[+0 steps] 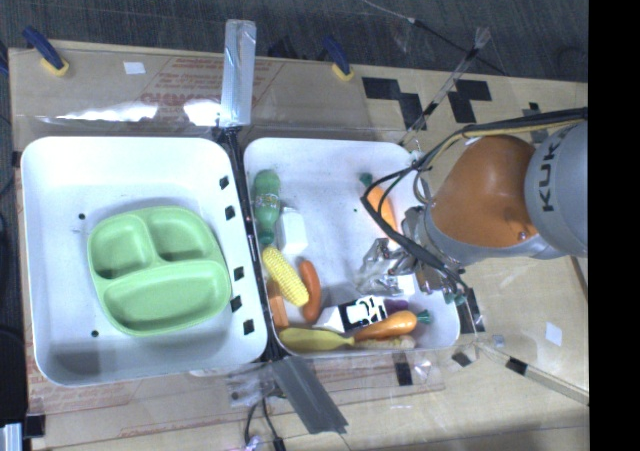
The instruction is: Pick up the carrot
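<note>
The carrot [386,325], orange with a green tip at its right end, lies along the front wall of the right bin [330,154]. It rests next to a yellow banana [314,339] and a black-and-white object [362,312]. My gripper [386,267] hangs over the right bin just behind the carrot, apart from it, with nothing visibly held. The grey arm and its orange band [485,194] cover the bin's right side.
A corn cob [285,276], a reddish sausage [311,291], a white block [292,231] and a green vegetable [265,194] lie along the right bin's left side. An orange object [379,202] is partly hidden under the arm. The left bin holds a green divided plate [158,266].
</note>
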`<state>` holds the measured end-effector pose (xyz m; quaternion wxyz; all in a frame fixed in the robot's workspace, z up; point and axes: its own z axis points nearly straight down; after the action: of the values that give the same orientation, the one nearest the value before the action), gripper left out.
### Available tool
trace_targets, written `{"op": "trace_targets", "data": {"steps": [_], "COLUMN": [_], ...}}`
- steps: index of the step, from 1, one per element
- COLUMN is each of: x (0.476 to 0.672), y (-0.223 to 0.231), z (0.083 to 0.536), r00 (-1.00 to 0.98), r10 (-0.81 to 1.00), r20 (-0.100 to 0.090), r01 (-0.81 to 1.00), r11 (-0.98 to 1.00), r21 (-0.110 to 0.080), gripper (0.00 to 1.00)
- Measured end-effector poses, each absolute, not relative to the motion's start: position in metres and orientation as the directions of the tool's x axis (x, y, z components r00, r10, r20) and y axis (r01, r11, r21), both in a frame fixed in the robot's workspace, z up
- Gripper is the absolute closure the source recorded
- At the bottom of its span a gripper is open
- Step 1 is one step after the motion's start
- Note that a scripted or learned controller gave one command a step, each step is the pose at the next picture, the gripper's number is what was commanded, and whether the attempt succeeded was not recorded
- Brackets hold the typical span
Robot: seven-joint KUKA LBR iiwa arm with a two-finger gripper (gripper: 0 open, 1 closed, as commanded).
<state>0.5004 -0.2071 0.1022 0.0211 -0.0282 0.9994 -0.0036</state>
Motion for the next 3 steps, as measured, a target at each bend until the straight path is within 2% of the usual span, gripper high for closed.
{"op": "trace_targets", "data": {"steps": [1,2,3], "x": [0.505,0.572,0.573], "y": [-0.206,-0.209,-0.208], "z": [0.105,0.095,0.106], "r00": [-0.997,-0.981,-0.982], "r10": [-0.06,0.196,0.189], "r20": [-0.055,-0.007,-0.01], "r01": [-0.06,0.196,0.189], "r11": [0.998,0.981,0.982], "r21": [-0.011,-0.001,-0.001], "gripper": [0.0,0.0,1.0]}}
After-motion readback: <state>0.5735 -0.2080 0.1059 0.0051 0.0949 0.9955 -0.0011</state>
